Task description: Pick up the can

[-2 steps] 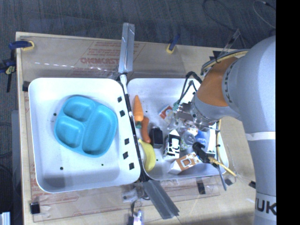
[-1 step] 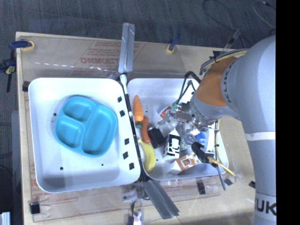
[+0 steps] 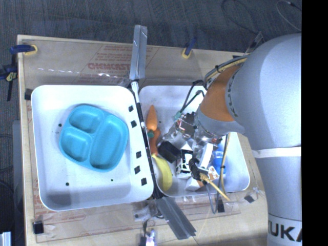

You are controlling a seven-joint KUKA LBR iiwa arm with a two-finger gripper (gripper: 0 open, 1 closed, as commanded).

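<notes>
I see the gripper (image 3: 180, 155) down inside the right bin (image 3: 238, 176), among an orange carrot-like toy (image 3: 152, 119), a yellow object (image 3: 164, 172) and a blue item (image 3: 217, 160). I cannot pick out the can with certainty. The left bin (image 3: 46, 137) holds a blue divided tray (image 3: 94, 137).

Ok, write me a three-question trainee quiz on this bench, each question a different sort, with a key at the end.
1. True or false: the blue divided tray lies in the left bin.
2. Multiple choice: the orange carrot-shaped item lies in the right bin against (a) the divider between the bins, (b) the far right wall, (c) the front right corner.
3. Fill the gap: the arm's gripper is lowered into the ___ bin.

Key: 1 true. 2 a. 3 right. The gripper sits among clutter near a yellow item, and whether it is open cannot be told.
</notes>
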